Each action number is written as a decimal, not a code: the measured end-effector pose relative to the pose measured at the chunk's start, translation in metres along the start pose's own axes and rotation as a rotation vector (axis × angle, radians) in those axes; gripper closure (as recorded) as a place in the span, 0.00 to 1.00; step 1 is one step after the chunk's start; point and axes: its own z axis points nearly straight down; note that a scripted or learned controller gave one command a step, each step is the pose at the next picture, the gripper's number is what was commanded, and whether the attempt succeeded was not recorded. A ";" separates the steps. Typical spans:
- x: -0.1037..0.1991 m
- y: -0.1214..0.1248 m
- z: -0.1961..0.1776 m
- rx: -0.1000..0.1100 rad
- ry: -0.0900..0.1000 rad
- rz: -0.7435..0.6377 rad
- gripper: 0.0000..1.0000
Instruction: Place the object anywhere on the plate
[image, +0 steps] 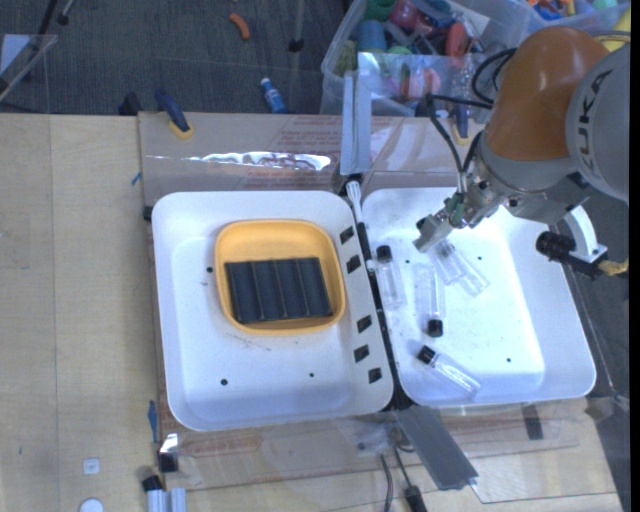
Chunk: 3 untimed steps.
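You'll find the yellow plate (228, 245) lying flat in the left bin, a dark ribbed block on it. Clear vials (432, 295) with black caps lie scattered flat in the right bin.

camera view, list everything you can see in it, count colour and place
bins: 2, white, side by side on the bench
plate: 1, yellow, in the left bin
ridged block: 1, dark grey, on the plate
vials: about 4, clear, some with black caps, lying loose in the right bin
bench: 1, light wood, under both bins
clutter tub: 1, clear, mixed colours inside, on the floor behind the bench
arm: 1, grey with orange band, entering from the right
gripper: 1, metallic, over the right bin's back part
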 end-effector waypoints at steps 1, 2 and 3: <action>0.007 0.027 -0.017 -0.002 -0.001 -0.292 1.00; 0.012 0.041 -0.011 -0.003 -0.002 -0.600 1.00; 0.002 -0.027 0.023 0.000 0.002 -0.825 1.00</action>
